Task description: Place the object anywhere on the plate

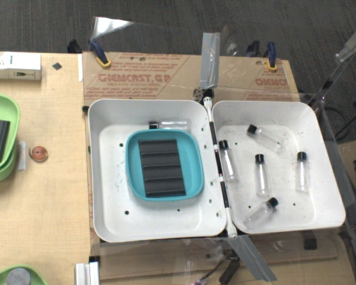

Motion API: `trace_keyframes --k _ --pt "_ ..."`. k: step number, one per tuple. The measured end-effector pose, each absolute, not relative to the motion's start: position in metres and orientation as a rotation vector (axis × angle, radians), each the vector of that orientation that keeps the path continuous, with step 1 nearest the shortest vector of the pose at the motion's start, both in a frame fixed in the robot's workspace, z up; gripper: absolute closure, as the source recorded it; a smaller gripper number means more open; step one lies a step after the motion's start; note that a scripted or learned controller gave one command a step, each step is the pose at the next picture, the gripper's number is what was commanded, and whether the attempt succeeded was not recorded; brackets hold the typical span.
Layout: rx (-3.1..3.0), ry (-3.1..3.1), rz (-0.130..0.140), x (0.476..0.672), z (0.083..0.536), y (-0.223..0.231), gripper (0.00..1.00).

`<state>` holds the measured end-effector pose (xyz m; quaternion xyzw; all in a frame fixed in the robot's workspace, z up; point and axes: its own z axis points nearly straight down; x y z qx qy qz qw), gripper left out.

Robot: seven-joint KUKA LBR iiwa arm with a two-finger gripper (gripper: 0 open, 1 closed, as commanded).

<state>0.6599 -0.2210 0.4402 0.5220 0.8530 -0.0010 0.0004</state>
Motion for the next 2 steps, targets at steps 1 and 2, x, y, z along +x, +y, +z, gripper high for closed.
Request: trace_keyframes --k 1,2 --pt "1.639 2.679 -0.003 0.6599 0.4402 -0.2210 0.00" --pt "1.639 2.679 -0.003 0.6599 0.4402 -0.2210 0.00"
